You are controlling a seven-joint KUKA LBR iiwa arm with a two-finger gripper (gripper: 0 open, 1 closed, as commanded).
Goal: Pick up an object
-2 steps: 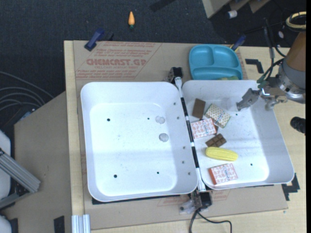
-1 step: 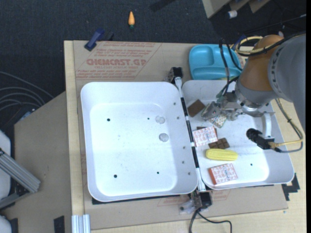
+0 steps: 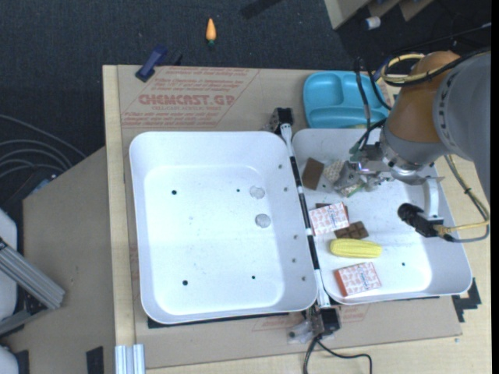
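Observation:
The right bin (image 3: 448, 275) holds a brown block (image 3: 313, 172), a small greyish crumpled thing (image 3: 336, 174), a red-and-white patterned box (image 3: 328, 217), a dark brown bar (image 3: 352, 231), a yellow corn cob (image 3: 355, 248) and a second patterned box (image 3: 358, 278). My gripper (image 3: 360, 171) is low in the far part of this bin, just right of the greyish thing and close to it. Whether it touches that thing is unclear. The arm comes in from the right above the bin's far right corner.
The left bin (image 3: 156, 209) has two small pale discs (image 3: 256, 192) (image 3: 263, 221) near its right side. A light blue tray (image 3: 339, 100) lies behind the right bin. A blue clip (image 3: 150, 65) sits at the board's far left corner.

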